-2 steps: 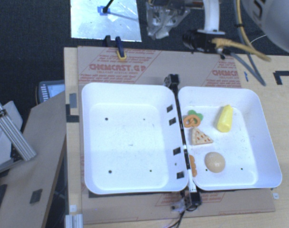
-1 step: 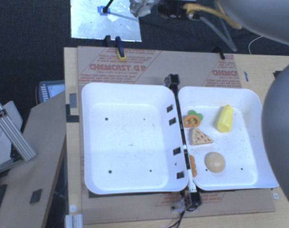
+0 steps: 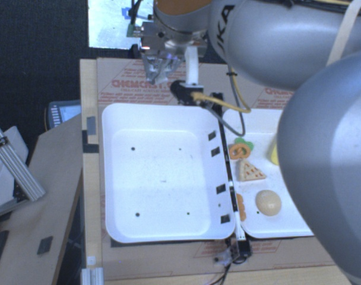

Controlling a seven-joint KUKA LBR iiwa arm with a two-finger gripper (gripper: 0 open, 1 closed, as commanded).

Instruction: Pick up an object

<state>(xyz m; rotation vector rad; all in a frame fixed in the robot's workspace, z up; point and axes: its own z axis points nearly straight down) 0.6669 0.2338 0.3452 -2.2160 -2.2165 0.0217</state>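
My gripper [image 3: 159,71] hangs over the cardboard just behind the back rim of the left white bin [image 3: 112,159], with nothing visible in it. The right bin [image 3: 269,229] holds a small orange and green piece [image 3: 240,149], a tan wedge-shaped piece [image 3: 250,171], a beige round ball [image 3: 268,202] and an orange bit [image 3: 240,207] against the divider. A yellow object [image 3: 274,154] peeks out from under the grey arm, which hides the rest of that bin.
Both bins rest on a cardboard sheet [image 3: 127,82]. A black cable with a yellow lead [image 3: 219,104] droops from the wrist over the bins' shared back corner. At the left stand a small screen [image 3: 63,113] and an aluminium rail [image 3: 14,165].
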